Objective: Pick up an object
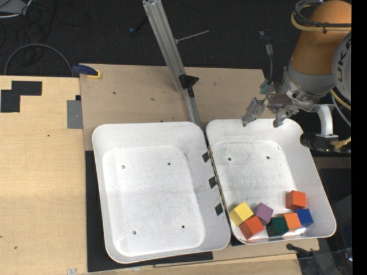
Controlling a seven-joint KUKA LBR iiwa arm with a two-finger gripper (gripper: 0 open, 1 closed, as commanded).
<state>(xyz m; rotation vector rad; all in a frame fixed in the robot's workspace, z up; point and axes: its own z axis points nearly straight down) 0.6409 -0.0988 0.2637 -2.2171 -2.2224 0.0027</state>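
Bench (132, 96) of light wood spans the frame, carrying 2 shallow white bins side by side. Left bin (152, 191) sits at centre-left, right bin (266, 179) at centre-right, their inner rims touching along a seam with 3 small black clips. A slanted aluminium rail (169, 50) runs from top centre down to the seam. Arm (318, 39), grey with an orange band, enters at the upper right. Gripper (266, 116) hangs over the far rim of the right bin, upper right of the frame, 2 fingers spread apart with nothing between them, well apart from the blocks. Task objects: 7 small blocks, all clustered in the lower right corner of the right bin. Count by colour: 2 red, 1 orange, 1 yellow, 1 purple, 1 green, 1 blue. Red block (296, 199) stands slightly apart, above the rest. Second red block (252, 227) lies lowest left in the cluster, touching the yellow block (242, 212) above it. Purple block (264, 212) sits just beside the yellow one. Green block (277, 226) lies between the second red block and the orange block (292, 220). Blue block (305, 217) sits just right of the orange one, near the bin wall.
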